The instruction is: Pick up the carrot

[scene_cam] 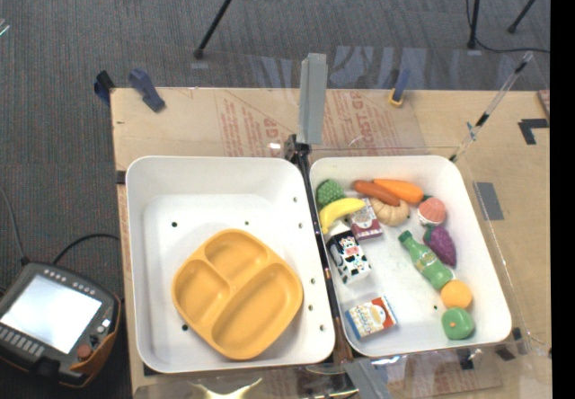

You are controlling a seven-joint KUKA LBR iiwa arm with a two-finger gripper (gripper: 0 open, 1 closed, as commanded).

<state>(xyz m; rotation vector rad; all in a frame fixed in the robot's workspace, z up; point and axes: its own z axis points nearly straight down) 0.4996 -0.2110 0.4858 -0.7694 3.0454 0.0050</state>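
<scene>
Two white bins are set side by side on a cardboard-covered bench. The carrot is found in the right bin, close to its far edge and roughly midway along it. It lies flat, its length running nearly parallel to that edge. It is touched on its left by a darker red-orange elongated piece, and a tan rounded piece is pressed against it from the near side.

A green leafy vegetable is tucked into the far left corner of the same bin, with a banana just beside it. A small red carton and a black-and-white milk carton are placed along the left wall. A blue-and-red box is seen by the near edge.

Toward the right wall, a pink round piece, a purple grape bunch and a green bottle are grouped closely. An orange and a green apple are lodged in the near right corner.

In the left bin, a yellow divided plate is laid near the near edge.

Whether the pincer is open or closed cannot be told.
</scene>
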